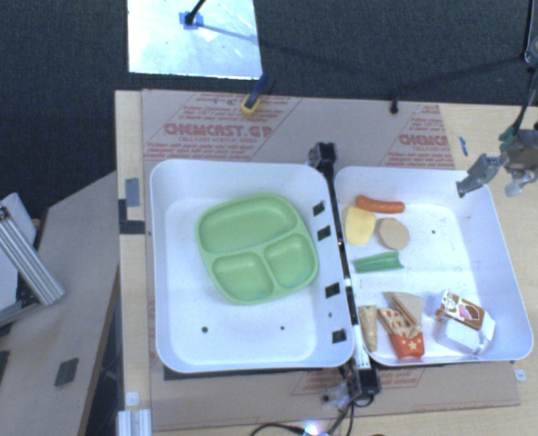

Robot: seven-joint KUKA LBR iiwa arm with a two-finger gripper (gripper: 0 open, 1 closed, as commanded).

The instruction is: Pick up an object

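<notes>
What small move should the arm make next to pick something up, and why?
Probably shift the gripper left and forward over the right bin, then lower. It sits at the bin's far right corner, apart from every item; the sausage lies closest.

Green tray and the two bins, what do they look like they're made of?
Green tray: likely molded plastic, judging by its even matte color and rounded, seamless compartments. Left bin and right bin: probably thin formed plastic, smooth white with soft, curved rims.
</notes>
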